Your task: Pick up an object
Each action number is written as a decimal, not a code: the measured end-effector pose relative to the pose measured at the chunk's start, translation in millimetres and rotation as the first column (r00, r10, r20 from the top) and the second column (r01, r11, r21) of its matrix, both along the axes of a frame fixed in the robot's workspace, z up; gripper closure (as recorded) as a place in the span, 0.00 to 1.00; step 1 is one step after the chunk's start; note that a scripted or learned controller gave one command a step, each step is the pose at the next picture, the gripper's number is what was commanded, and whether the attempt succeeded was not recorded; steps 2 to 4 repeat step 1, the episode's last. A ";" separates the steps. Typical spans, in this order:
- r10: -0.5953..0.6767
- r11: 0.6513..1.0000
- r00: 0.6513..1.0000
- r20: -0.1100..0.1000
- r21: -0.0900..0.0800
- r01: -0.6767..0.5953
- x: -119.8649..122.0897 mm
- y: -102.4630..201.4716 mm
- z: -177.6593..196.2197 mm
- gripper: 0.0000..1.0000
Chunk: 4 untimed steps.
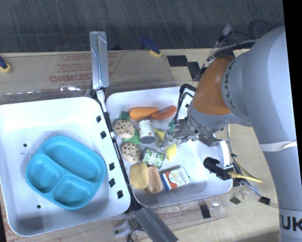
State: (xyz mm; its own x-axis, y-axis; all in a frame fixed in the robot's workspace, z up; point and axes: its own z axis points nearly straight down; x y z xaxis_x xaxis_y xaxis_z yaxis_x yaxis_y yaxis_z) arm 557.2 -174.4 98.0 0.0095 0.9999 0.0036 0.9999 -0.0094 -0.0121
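Target not fixed by the task; nearest candidates are the small pieces in the right bin (230,182) under the wrist. A yellow piece (171,152) lies just beside a green packet (154,158), both near the bin's middle; a small can (145,130) stands just above them, with a carrot (143,112) and a sausage (164,113) along the far wall. Two cookies (124,128) sit by the left wall, a bread piece (139,175) and a carton (175,177) toward the near wall. Judgement: all look like light toy food, hard plastic and likely slick; the can is stiff and round, best taken across its sides; the carton offers flat faces; the packet may be thin and flat, poor for a pinch. Pieces crowd each other, so a neighbour may get nudged. Gripper (177,127) hangs over the bin just right of the can, near the yellow piece; whether it is wide or narrow cannot be told, as the wrist covers it. Nothing seen held. Left bin (5,160) carries a blue tray (65,170). Both bins rest on the tabletop (44,75).
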 end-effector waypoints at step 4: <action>-0.213 0.977 0.977 0.012 -0.003 0.213 16.1 52.4 143.3 1.00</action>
